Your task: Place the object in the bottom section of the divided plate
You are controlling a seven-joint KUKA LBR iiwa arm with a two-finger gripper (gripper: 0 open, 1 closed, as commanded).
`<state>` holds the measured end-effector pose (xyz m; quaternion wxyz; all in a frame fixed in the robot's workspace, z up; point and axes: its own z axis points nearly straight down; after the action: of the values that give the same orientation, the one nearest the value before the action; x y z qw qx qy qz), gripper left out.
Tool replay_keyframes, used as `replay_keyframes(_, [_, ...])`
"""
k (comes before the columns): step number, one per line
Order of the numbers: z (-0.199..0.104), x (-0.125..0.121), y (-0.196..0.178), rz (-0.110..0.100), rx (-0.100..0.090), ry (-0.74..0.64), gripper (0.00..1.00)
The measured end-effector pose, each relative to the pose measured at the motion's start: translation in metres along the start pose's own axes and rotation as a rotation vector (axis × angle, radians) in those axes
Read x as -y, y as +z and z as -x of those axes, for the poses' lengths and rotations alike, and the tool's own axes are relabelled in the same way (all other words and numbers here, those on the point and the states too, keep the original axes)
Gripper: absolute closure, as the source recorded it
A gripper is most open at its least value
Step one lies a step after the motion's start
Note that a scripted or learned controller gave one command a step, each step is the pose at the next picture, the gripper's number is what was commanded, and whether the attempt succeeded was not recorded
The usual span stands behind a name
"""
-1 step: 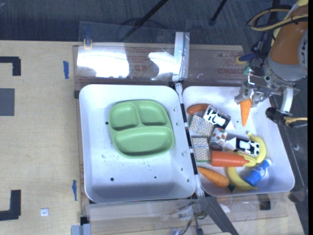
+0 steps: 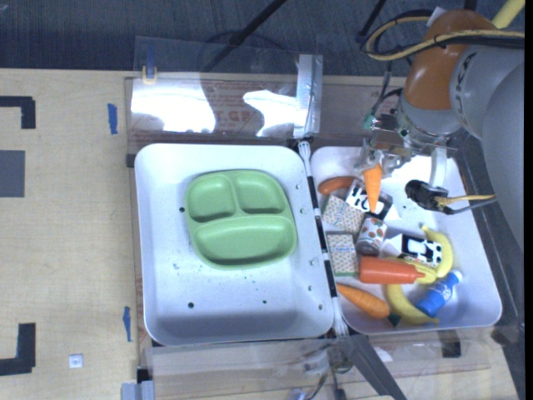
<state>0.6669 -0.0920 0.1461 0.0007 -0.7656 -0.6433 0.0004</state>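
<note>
Gripper (image 2: 376, 158) above right bin (image 2: 479, 248) | you see it clamping toy carrot (image 2: 372, 188), long axis near vertical, tip down | green divided plate (image 2: 241, 217) in left bin (image 2: 166, 248)

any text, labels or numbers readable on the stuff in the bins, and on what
Nothing can be read with certainty.
Black and white markings on a small packet by the gripper: too blurred to read.
Black and white label on the item beside the banana: too blurred to read.
Patterned packets near the bin divider: print too small.
Green divided plate: no text.
</note>
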Motion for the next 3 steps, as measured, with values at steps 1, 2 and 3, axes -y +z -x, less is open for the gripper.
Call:
replay_keyframes(1, [-0.042,0.069,-0.038,-0.001,0.0,-0.127,1.0])
replay_keyframes(2, [-0.041,0.068,-0.048,0.002,0.0,-0.124,1.0])
replay_keyframes(3, [-0.015,0.048,-0.038,0.004,0.001,-0.282,1.0])
